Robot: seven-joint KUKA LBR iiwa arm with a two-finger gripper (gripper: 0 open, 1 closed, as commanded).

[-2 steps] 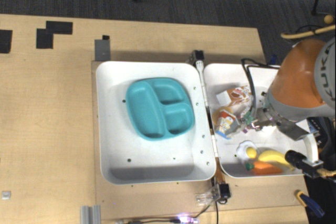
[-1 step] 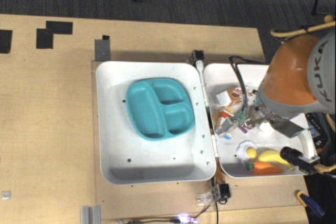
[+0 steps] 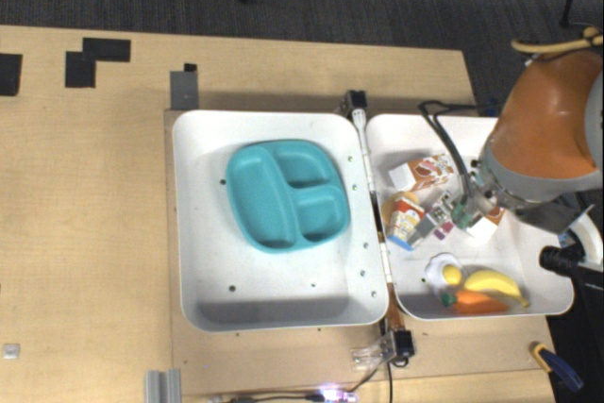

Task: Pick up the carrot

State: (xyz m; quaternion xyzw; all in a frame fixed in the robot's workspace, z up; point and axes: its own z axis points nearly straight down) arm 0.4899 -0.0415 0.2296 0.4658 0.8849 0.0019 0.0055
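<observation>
- Camera view: small orange carrot, stubby and smooth, lying on its side at the near edge of the right shallow white bin, close against the front wall.
- Touching its upper side: a yellow plastic banana, curved, resting partly over the carrot and hiding its top edge.
- Just left of the carrot's blunt end: a small round yellow piece beside a white rounded item, both near enough to crowd that end.
- Farther back in the same bin: a loose heap of small printed packets and boxes, among them a red-and-white carton and a pale wrapper with red print.
- Grey arm with the orange band reaching in from the right, bulking over the bin's far right corner.
- Two-finger gripper hanging low over the heap of packets, well apart from the carrot; jaw gap lost among the clutter, so cannot tell whether spread or closed.
- Black cable looping from the arm across the back of the right bin.
- Left shallow white bin holding a teal plastic divided plate with three compartments, lying flat near the middle.
- Both bins set side by side on a light wooden bench.
</observation>
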